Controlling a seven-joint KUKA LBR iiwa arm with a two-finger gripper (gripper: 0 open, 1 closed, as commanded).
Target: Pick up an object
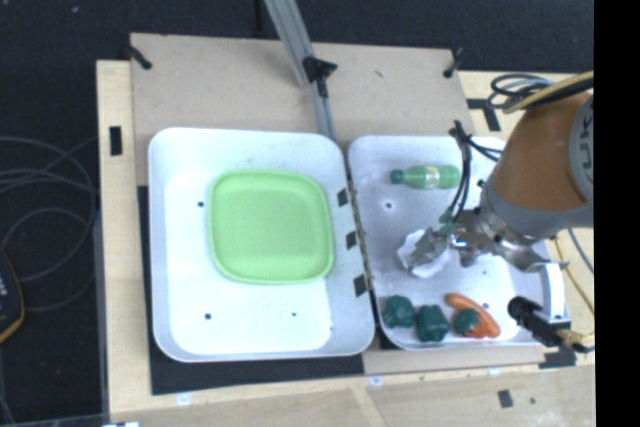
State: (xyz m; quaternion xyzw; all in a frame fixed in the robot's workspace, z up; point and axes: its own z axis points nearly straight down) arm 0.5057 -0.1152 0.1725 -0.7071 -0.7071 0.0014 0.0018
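Note:
The right bin (375,215) holds a small green bottle (427,177) lying on its side near the back. A crumpled white object (418,255) lies in the middle. Two dark green pieces (398,311) (432,322) and an orange carrot-like toy with a green end (472,314) sit along the front wall. My gripper (438,242) hangs low over the white object, at its upper right edge, and I cannot tell if it touches it. The grey and orange arm (540,170) reaches in from the right.
The left bin (180,215) carries a light green square plate (270,225). A grey metal pole (285,5) slants from the top down to the gap between the bins. Cables (520,90) lie at the bench's right rear.

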